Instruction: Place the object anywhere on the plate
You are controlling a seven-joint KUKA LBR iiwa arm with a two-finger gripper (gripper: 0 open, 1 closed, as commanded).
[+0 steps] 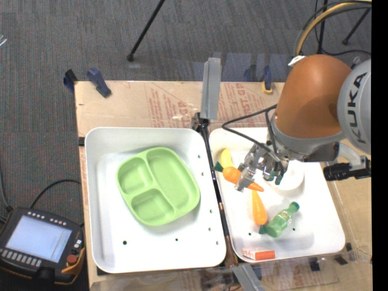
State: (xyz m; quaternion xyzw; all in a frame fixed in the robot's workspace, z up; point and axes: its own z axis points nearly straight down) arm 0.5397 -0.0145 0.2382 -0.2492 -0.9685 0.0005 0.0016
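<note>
Two bins on a cardboard-topped bench (151, 102), grey carpet (73, 29) around.
I see the gripper (257, 173) over the right bin (321, 223); I cannot tell its jaw state; plate (159, 185) in the left bin (103, 162).
</note>
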